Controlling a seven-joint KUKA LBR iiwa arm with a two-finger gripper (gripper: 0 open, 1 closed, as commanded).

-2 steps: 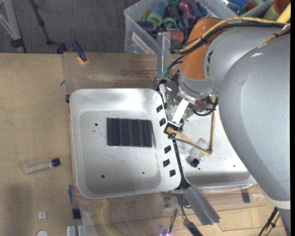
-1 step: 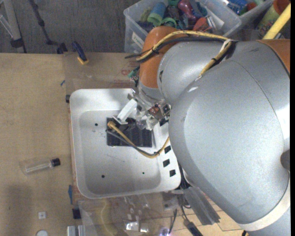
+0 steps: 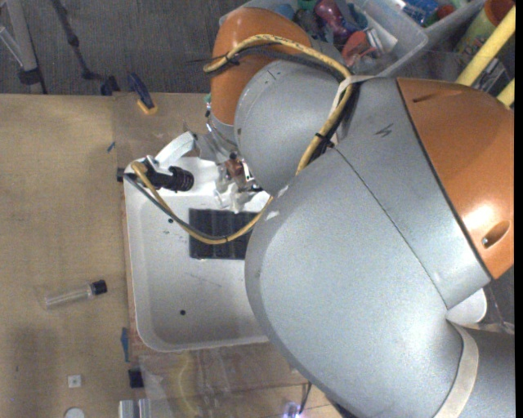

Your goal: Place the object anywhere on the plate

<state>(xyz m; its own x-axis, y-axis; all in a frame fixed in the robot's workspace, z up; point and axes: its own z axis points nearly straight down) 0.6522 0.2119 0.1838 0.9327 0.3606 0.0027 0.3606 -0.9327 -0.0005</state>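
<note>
Item 1. Arm (image 3: 368, 245): grey, with orange sections at 12 and 3 o'clock of the view. It enters from 3 o'clock, covers most of the right and centre, and its wrist points toward 10 o'clock. A yellow cable (image 3: 278, 45) runs over the upper orange section, down the grey housing, and loops low across the bin.

Item 2. Gripper (image 3: 233, 184): at the wrist end, over the upper part of the bin, largely hidden under the arm's housing. Whether it is wide, narrow or holding anything cannot be told. A short black cylinder (image 3: 176, 178) juts from the wrist toward 9 o'clock.

Item 3. White bin (image 3: 163, 277): shallow, left of centre, its right half covered by the arm. Rim and floor show at 9 and 6 o'clock of the bin.

Item 4. Dark flat rectangle (image 3: 214, 235): lies on the bin floor just at 6 o'clock of the gripper, with the cable loop crossing its near edge. Its right end passes under the arm. Whether this is the plate or the object cannot be told.

Item 5. Dark speck (image 3: 182, 311): on the bin floor toward 6 o'clock, apart from the rectangle.

Item 6. Bench (image 3: 57, 188): tan surface. A clear tube with a black cap (image 3: 75, 294) lies on it at 9 o'clock of the bin, well apart from the rim. A blue clamp (image 3: 145, 100) sits at 11 o'clock.

Item 7. Clear tub (image 3: 392, 24): at 12 to 1 o'clock of the view, holding mixed coloured things.
</note>
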